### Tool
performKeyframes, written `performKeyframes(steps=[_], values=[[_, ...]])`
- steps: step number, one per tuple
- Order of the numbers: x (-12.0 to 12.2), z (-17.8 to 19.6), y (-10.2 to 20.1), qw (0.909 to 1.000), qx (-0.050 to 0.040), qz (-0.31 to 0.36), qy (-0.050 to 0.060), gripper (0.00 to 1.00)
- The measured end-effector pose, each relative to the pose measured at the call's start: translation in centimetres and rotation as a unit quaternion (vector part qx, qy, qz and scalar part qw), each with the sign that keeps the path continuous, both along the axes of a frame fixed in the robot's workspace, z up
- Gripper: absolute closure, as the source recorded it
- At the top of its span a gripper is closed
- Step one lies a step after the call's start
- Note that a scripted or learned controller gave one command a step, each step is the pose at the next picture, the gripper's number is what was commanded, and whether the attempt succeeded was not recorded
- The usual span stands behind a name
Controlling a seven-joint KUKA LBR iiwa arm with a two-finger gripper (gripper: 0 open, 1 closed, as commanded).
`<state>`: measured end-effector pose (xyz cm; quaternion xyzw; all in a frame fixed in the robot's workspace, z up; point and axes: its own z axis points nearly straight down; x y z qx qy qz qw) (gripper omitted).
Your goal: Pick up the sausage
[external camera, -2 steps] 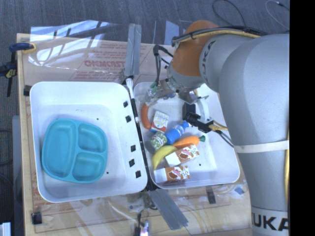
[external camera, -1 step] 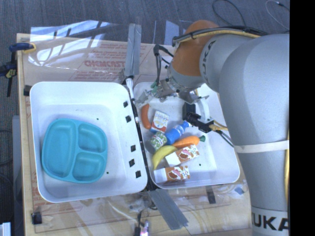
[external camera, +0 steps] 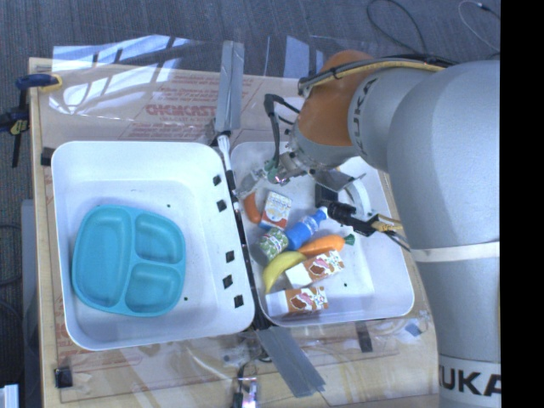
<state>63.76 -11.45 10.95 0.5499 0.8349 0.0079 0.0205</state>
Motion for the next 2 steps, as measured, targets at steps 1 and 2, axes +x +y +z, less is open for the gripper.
performKeyframes(steps=[1, 2], values=[[-2.8, 0.3, 1.0, 0.9985, 0.0012, 0.052, 0.019, 0.00], [-4.4, -0.9, -1.5, 0.9940, 0.0001, 0.108, 0.014, 0.00]])
